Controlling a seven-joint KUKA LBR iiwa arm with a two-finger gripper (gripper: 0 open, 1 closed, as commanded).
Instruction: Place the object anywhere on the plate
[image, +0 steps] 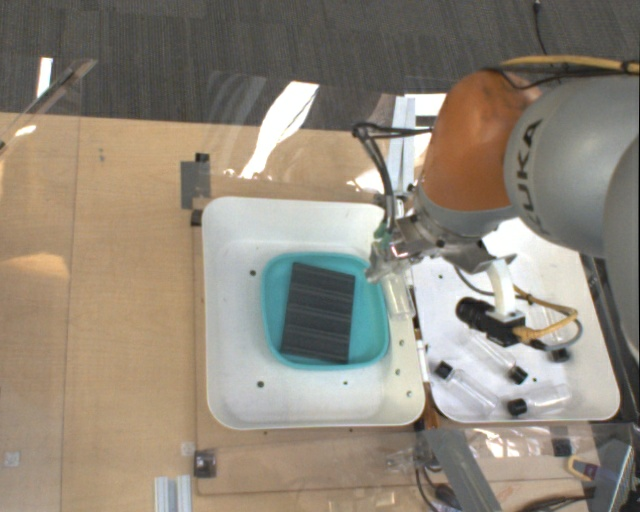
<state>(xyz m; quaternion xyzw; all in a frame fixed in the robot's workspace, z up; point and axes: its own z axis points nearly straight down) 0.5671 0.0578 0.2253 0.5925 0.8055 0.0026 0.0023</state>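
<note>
Object (320, 314), a dark ribbed block, lies flat on the teal plate (375, 335) in the left bin (235, 380), slightly toward the plate's left edge. Tool (392, 262) sits at the plate's upper right edge, by the bin's right wall; grip state can't tell. Placement looks done, so lift straight up, no sideways drag across the rim.

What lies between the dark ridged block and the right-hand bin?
In the camera view: the teal plate's right rim, a strip of the left bin's white floor, and its right wall. The gripper hangs over this stretch.
</note>
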